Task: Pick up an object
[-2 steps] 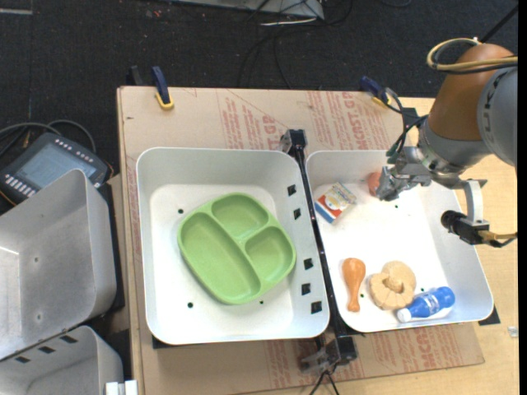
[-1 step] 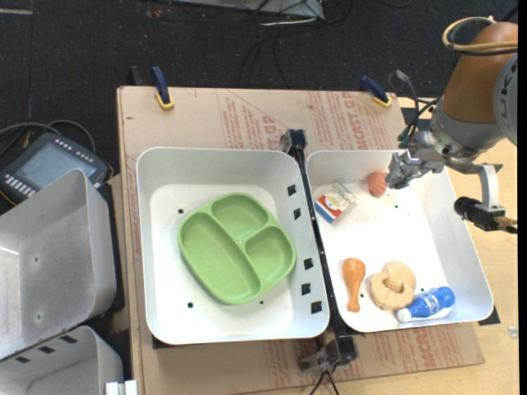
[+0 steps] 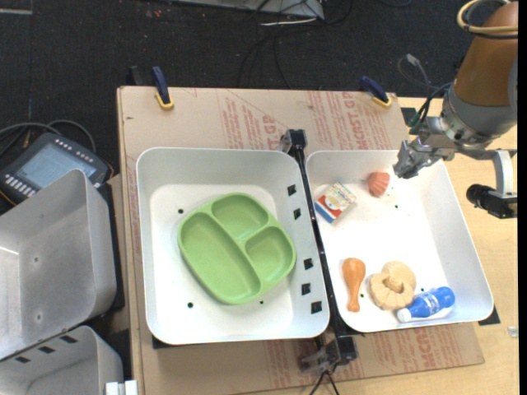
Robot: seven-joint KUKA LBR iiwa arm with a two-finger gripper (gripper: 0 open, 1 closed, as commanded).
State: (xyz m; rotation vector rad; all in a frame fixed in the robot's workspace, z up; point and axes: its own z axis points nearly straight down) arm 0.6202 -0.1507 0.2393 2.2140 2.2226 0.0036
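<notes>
The arm comes in from the right and is cut off by the top and right edges, so just its orange band and grey wrist can be seen. The gripper hangs over the far right corner of the right bin, dark and small against the white rim; whether it is released or clenched cannot be told from here, and nothing can be seen in its grip. Just left of it, close but not clearly touching, lies a small pinkish-orange lump, too blurred to name with certainty.

Further left in the same bin sits a small white packet with red and blue printing, its label unreadable. At the near end of the bin an orange drumstick lies beside a tan pretzel-like piece, and a blue and white bottle lies on its side just beside that piece, against the near wall.

The left bin holds a green divided plate with three compartments, lying flat and turned at an angle. A black divider with clips runs between the two bins. Both bins rest on a cardboard sheet held by clamps at the far edge
</notes>
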